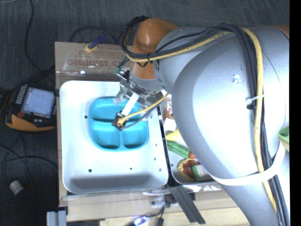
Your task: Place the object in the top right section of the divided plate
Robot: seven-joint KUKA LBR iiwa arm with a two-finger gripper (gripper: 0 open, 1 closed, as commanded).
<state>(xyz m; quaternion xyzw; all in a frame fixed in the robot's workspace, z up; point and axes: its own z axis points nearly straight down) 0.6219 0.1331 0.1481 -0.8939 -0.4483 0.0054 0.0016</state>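
Observation:
A blue divided plate (pixel 106 126) lies in the left white bin (pixel 75 140), a little back of its middle. My gripper (pixel 126 95) hangs over the plate's back right part, under the orange band of the wrist (pixel 148 36). The wrist and its fittings hide that corner of the plate and anything under the gripper. I see no object on the plate's visible sections.
The right bin (pixel 170 173) is mostly covered by the grey arm (pixel 225 102). At its left side show a green item (pixel 178 149), a yellowish item (pixel 172 136) and a red-labelled bottle (pixel 190 169). A brown board (pixel 89 58) lies behind the left bin.

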